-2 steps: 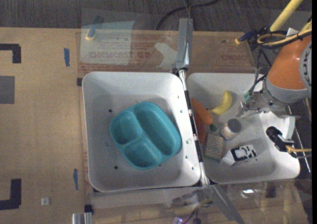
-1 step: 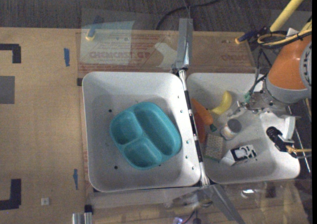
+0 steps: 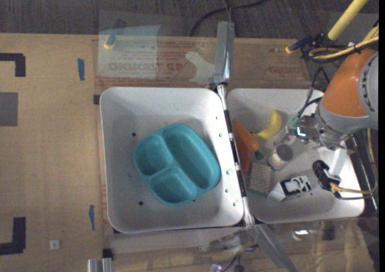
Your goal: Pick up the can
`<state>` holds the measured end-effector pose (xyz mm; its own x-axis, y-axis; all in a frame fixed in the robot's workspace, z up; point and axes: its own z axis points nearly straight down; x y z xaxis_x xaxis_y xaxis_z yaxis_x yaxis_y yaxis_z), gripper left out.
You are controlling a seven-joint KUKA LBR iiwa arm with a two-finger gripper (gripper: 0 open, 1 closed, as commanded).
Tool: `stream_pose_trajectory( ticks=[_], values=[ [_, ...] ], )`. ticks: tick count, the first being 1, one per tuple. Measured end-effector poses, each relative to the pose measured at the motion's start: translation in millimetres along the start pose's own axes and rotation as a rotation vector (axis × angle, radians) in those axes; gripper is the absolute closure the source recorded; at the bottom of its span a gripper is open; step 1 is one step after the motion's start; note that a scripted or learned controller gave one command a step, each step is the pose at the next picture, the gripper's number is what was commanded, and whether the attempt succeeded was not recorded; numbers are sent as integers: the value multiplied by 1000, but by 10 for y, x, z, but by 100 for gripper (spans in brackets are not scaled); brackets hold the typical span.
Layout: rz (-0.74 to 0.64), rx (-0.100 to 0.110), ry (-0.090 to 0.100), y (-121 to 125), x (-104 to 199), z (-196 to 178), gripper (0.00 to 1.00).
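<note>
The can (image 3: pixel 280 155), a small pale cylinder with a grey top, stands upright near the middle of the right bin (image 3: pixel 313 207). My gripper (image 3: pixel 299 132) hangs over that bin, just up and to the right of the can and close to its rim. The view does not show anything held. A yellow banana (image 3: pixel 274 124) lies just behind the can, and an orange carrot (image 3: pixel 245 137) lies to its left along the bin's left wall.
A speckled grey pad (image 3: pixel 260 177) and a small white-and-black object (image 3: pixel 294 186) lie in front of the can. The left bin (image 3: pixel 120 114) holds a teal divided plate (image 3: pixel 176 163). A metal divider rail (image 3: pixel 233 156) runs between the bins.
</note>
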<state>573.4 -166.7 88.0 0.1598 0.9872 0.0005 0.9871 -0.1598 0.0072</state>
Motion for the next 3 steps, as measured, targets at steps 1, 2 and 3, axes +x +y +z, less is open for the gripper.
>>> stream_pose_trajectory(
  ticks=[1, 2, 3],
  values=[
    [5, -4, -4, 9, -41, -107, 100],
    [327, -2, -2, -142, 563, -14, 100],
    [397, 8, -3, -89, 1343, -1396, 100]
  ],
)
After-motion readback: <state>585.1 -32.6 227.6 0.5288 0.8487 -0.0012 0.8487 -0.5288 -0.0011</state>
